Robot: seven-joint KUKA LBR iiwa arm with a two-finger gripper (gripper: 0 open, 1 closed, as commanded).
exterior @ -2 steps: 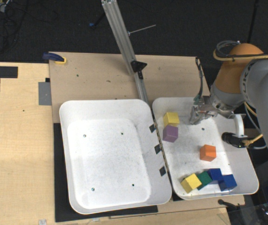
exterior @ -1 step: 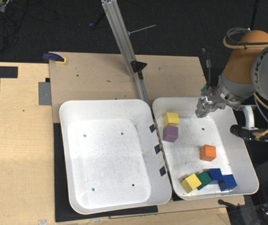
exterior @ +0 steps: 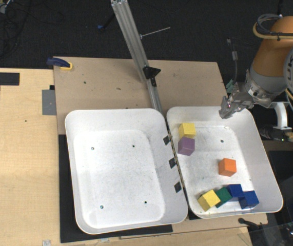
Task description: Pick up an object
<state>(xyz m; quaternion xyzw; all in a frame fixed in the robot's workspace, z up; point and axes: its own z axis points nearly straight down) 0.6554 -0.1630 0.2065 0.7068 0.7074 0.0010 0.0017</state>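
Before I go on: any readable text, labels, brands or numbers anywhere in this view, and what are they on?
None that can be read. The blocks in the right bin are plain-faced: yellow, purple, orange, and the yellow, green and blue cluster. The left bin, the bench and the arm's orange band bear no markings.

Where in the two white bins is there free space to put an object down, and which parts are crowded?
The left bin is bare across its whole floor. In the right bin, free floor lies between the purple cube and the orange cube. Its near corner is crowded: yellow cube, green cube, blue cubes.
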